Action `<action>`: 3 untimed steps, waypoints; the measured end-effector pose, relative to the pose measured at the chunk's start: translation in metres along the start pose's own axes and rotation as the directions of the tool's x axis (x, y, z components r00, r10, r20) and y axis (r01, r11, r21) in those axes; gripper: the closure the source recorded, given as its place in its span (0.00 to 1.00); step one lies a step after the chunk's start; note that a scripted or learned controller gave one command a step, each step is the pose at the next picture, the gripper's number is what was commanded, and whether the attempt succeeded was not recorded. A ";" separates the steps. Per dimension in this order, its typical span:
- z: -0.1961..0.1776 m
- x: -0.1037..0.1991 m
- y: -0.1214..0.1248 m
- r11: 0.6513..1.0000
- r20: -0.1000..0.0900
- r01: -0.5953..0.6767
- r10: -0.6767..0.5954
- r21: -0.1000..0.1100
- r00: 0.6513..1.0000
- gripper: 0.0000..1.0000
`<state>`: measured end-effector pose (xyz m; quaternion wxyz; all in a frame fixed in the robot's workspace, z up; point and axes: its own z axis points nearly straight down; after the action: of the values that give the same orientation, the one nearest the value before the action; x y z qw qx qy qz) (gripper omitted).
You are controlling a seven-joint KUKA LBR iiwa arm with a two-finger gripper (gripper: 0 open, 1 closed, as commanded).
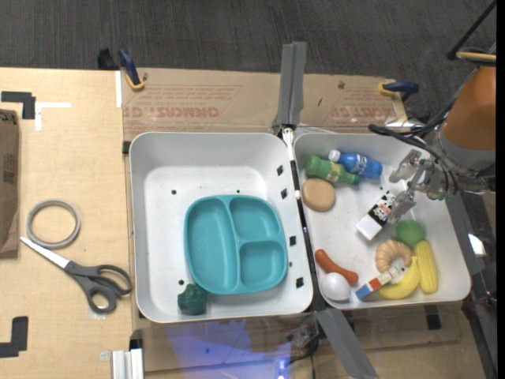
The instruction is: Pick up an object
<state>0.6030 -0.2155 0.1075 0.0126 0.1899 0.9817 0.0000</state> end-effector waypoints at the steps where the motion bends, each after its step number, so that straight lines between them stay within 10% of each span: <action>1: -0.001 0.010 -0.013 0.993 0.006 -0.120 0.120 0.001 0.993 0.00; 3: 0.013 0.095 -0.012 0.961 -0.022 -0.275 0.275 0.010 0.961 0.00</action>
<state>0.5105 -0.1914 0.0921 0.0004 0.3242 0.9460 0.0003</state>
